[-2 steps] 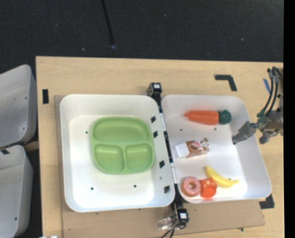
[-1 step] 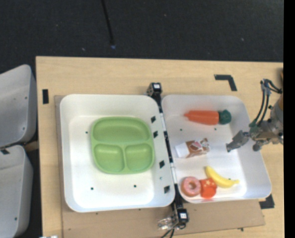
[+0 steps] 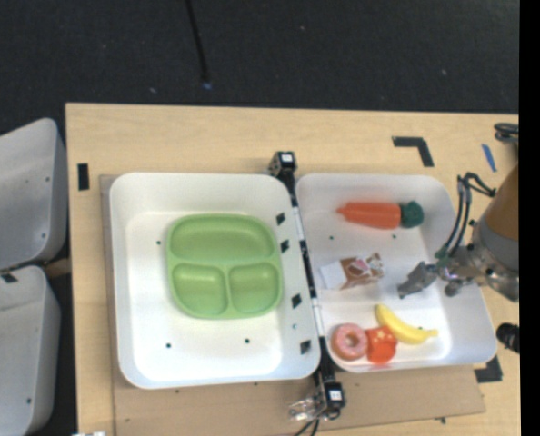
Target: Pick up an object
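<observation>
Two white bins are sitting side by side on the desk [image 3: 206, 139]. My jaws [image 3: 422, 280] are hovering open inside the right bin [image 3: 470, 334], gripping nothing, just above the banana [image 3: 405, 325]. Nearby are lying a carrot [image 3: 372, 213], a small packet [image 3: 361, 270], a pink donut [image 3: 349, 340] and a tomato [image 3: 381, 345]. A green tray [image 3: 223, 263] is resting in the left bin [image 3: 138, 334].

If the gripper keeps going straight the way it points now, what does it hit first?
Likely the small brown packet: the gripper points toward the picture's left across the right bin. Its height is unclear, so it might pass over.
</observation>
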`<state>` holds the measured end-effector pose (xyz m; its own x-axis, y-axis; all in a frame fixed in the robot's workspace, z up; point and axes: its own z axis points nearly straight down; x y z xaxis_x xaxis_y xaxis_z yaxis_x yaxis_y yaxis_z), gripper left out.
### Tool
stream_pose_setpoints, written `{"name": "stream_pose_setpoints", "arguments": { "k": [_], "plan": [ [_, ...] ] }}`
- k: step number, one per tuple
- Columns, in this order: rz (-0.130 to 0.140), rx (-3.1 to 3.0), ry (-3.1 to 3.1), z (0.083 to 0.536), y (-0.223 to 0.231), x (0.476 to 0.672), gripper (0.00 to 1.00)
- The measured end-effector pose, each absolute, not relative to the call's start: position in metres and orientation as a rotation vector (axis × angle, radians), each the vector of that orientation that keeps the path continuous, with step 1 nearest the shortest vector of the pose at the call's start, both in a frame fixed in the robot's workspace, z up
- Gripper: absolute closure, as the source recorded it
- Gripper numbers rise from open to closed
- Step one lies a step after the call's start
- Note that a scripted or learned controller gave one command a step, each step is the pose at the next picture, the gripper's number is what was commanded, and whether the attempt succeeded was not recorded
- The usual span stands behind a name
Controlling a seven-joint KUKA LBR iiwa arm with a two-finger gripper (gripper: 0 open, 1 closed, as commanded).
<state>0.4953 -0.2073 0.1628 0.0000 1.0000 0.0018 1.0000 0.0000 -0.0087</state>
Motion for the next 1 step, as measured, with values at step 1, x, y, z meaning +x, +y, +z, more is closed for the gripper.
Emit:
{"name": "stream_pose_setpoints", "arguments": {
  "k": [1],
  "plan": [
    [0.003, -2.22, -2.217, 0.1011, -0.2097, 0.4996, 0.0]
  ]
}}
